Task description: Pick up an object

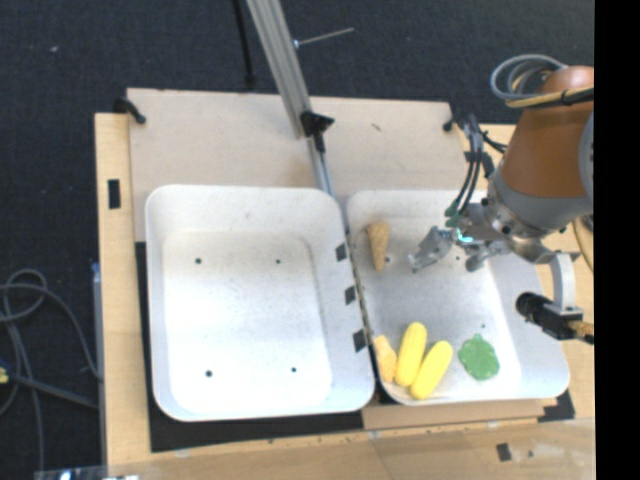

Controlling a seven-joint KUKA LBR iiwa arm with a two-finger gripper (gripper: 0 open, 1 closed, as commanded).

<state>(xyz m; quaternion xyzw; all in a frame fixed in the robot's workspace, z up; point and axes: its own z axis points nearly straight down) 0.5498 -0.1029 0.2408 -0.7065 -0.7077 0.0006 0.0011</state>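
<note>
The gripper is seen above the right bin, near its upper middle, with nothing held in it; whether it is released or clenched cannot be told. A tan cone-shaped object lies just to its left (close to the bin's left wall). Two yellow pieces and a green lump are found well below it, along the front edge. No writing can be read.

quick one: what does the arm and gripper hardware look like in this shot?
The arm has a glossy orange band over a grey wrist section. Thin dark cables, with a teal glint, run down to a small grey metal gripper. A grey cable loops above the orange band.
</note>
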